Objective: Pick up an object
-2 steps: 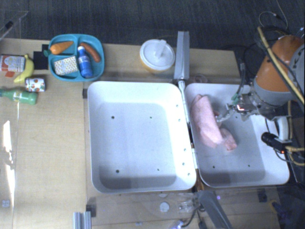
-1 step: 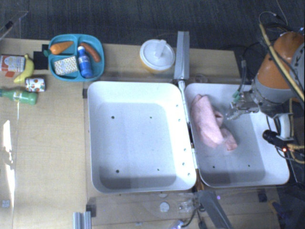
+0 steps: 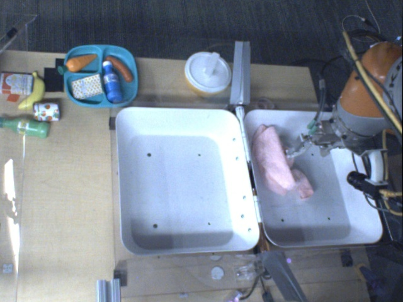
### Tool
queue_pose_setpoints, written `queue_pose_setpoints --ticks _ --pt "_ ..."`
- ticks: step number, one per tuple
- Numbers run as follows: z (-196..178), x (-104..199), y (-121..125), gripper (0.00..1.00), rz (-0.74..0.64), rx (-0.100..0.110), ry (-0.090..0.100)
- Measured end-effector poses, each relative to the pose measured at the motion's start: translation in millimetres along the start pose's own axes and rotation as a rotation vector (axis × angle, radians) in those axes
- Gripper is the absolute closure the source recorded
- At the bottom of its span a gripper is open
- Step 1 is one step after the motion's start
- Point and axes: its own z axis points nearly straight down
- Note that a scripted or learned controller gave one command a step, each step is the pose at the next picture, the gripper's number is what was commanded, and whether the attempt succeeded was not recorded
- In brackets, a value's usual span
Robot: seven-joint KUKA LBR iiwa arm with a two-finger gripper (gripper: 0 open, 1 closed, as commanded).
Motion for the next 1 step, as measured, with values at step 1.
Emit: queue_pose_setpoints --ticks 1 --pt "71.1 23.7 -17.8 0.00 -0.085 -0.014 -0.004"
